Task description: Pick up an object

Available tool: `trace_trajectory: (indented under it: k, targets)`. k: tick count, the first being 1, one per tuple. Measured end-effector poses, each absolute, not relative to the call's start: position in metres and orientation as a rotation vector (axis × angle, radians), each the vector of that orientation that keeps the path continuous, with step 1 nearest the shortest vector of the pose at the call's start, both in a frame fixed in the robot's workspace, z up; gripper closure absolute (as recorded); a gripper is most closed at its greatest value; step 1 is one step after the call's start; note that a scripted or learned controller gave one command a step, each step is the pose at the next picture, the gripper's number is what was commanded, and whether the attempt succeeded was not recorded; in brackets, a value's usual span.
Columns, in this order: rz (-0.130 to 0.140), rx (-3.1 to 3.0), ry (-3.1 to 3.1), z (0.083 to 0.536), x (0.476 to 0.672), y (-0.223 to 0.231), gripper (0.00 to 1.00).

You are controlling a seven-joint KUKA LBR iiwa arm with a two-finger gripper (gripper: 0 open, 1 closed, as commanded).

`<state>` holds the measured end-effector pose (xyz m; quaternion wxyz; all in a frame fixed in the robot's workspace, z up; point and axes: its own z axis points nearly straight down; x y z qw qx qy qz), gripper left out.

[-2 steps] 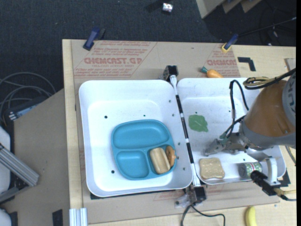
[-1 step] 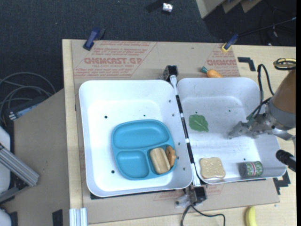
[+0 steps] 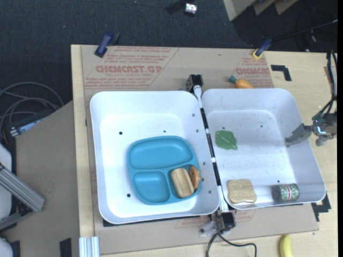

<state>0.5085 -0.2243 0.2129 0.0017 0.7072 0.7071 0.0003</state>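
The grey metal gripper [image 3: 298, 134] hangs at the right white bin's [image 3: 268, 96] far edge (its grip unreadable); the small green-labelled can [image 3: 285, 192], lying crosswise, sits nearest, toward the bin's front.

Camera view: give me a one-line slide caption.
Gripper over right bin holding leaf, sponge, can; blue tray with bread in left bin.

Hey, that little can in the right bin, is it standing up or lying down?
Lying down. The can rests on its side near the right bin's front edge, its green-and-red label facing up.
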Motion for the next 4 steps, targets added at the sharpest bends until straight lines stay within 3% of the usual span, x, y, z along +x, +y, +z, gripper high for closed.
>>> trace_trajectory:
  k: [1,2,3,4]
  targets:
    - [0.002,2.22,2.224,0.141,0.592,-0.14,0.0]
    - [0.002,2.221,2.222,0.085,0.586,-0.091,0.0]
    - [0.003,2.22,2.22,0.095,0.586,-0.091,1.0]
    - [0.004,2.217,2.221,0.186,0.656,-0.086,1.0]
